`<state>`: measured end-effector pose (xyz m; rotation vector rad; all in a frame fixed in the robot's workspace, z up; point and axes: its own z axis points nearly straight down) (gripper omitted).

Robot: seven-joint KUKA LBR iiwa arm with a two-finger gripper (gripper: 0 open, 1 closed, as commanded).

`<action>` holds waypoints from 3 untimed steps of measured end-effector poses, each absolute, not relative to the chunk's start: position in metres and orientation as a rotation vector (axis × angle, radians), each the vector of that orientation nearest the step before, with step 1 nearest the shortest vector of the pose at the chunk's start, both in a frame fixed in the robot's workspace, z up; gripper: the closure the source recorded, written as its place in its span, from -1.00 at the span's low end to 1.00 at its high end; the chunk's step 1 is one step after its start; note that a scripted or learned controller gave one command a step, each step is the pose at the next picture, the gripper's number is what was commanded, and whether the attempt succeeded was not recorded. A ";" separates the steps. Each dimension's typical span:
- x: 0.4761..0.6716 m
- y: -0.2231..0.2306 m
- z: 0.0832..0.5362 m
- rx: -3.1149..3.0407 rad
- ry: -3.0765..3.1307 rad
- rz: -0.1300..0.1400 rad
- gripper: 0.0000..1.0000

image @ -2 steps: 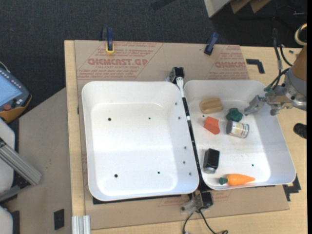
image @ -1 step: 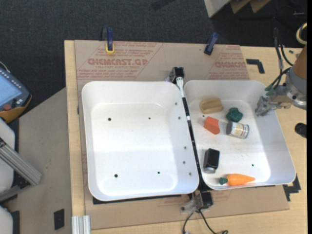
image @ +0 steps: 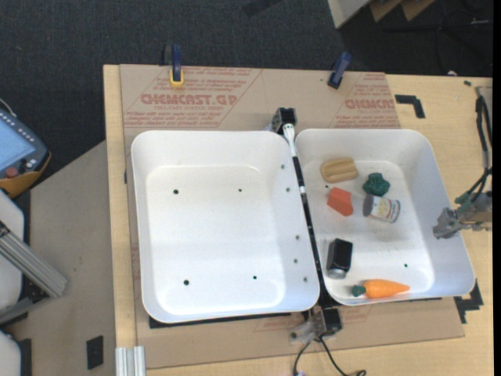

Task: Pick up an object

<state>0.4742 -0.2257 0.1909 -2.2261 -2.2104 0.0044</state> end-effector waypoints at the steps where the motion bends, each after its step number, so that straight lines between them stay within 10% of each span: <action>1: 0.482 -0.201 0.336 -2.229 -2.240 -0.014 1.00; 2: 0.476 -0.224 0.187 -2.216 -2.209 0.009 1.00; 3: 0.482 -0.192 0.315 -2.226 -2.237 -0.012 1.00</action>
